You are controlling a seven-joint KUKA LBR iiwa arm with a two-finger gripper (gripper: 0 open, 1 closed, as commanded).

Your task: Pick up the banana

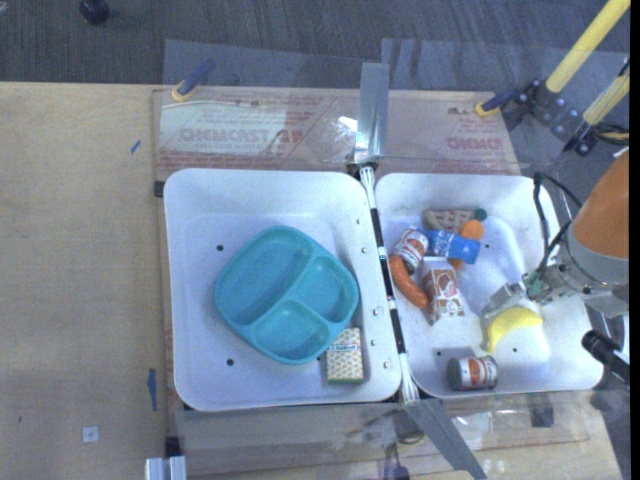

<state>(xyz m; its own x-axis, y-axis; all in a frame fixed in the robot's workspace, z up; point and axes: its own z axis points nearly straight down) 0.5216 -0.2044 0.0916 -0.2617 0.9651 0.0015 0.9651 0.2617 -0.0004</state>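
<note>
The yellow banana (513,326) lies in the right bin (570,363), near its front right part. My gripper (517,295) hangs just over the banana's upper edge, at the end of the grey arm that reaches in from the right with its orange band (610,218). From this height I cannot make out whether the gripper touches the banana or only hovers above it.
In the right bin lie a small can (472,372) in front of the banana, plus a carrot (407,280), a brown packet (442,290), a blue bottle (455,245) and a flat box (448,218) to the left. The left bin (200,218) holds a teal divided plate (288,293) and a small carton (345,356).
</note>
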